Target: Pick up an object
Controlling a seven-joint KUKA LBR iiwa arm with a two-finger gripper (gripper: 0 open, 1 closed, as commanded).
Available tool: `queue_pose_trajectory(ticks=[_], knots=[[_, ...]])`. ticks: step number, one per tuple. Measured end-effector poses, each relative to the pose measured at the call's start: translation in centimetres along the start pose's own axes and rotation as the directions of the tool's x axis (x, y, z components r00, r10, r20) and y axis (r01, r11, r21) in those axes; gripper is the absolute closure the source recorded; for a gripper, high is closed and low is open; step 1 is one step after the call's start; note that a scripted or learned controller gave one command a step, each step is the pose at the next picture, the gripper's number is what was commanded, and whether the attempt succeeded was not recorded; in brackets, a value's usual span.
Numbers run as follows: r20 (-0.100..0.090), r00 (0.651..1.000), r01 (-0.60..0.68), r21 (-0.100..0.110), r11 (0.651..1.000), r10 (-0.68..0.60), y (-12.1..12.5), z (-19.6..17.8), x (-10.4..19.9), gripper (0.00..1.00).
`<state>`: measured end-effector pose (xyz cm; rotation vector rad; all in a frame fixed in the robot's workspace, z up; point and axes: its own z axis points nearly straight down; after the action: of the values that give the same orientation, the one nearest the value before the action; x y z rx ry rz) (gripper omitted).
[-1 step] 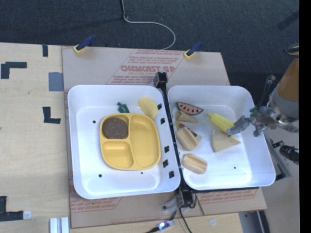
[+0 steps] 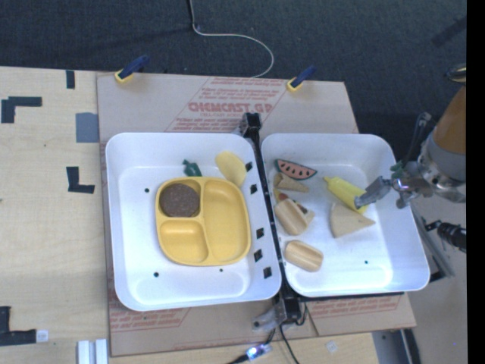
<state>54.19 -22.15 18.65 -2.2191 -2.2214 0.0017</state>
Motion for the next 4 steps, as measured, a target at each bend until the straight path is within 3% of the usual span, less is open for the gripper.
queue_pose_trajectory(ticks=[2, 3, 4], knots=[[-0.001, 1.000, -0.001, 0.000, 1.000, 0.001, 0.6, 9.7, 0.1, 0.00], [-0.001, 1.000, 0.002, -0.008, 1.000, -0.002, 0.8, 8.2, 0.2, 1.00], [0.001, 1.000, 0.001, -0.004, 1.000, -0.001, 1.6, 3.6, 0.0, 1.00]])
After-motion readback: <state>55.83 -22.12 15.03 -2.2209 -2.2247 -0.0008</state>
